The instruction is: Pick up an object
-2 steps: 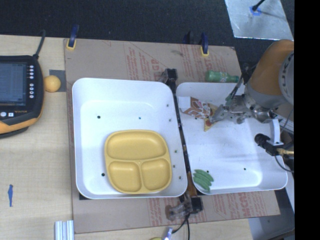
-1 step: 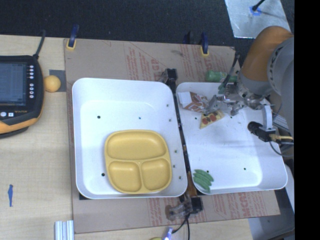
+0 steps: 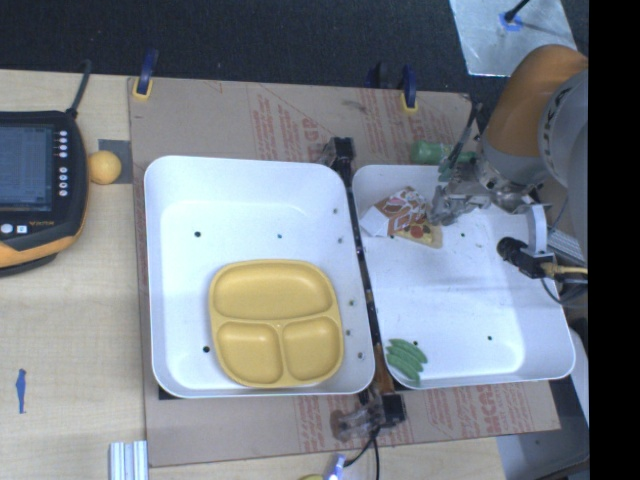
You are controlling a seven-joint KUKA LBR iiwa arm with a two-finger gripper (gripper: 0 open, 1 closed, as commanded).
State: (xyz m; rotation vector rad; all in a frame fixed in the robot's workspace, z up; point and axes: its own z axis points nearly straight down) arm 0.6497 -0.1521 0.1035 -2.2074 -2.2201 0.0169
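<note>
where the arm (image 3: 535,108) reaches in from the right, its tool (image 3: 443,208) sits low over the far left part of the right bin (image 3: 500,318), right at the edge of a flat red, white and orange piece (image 3: 405,216) that looks like a slice of pizza. whether the tool is apart or together cannot be told from this slant, and the piece lies on the bin floor rather than visibly between anything. a green leafy object (image 3: 406,358) lies in the same bin at its near left corner, well apart from the tool. the left bin (image 3: 200,198) holds a yellow divided tray (image 3: 277,321) in its near half. on the desk (image 3: 60,348), far left of the bins, rests a handheld control pendant (image 3: 35,193) with a yellow ball (image 3: 104,166) just beside it. a small green thing (image 3: 430,152) sits just beyond the far rim of the right bin.
</note>
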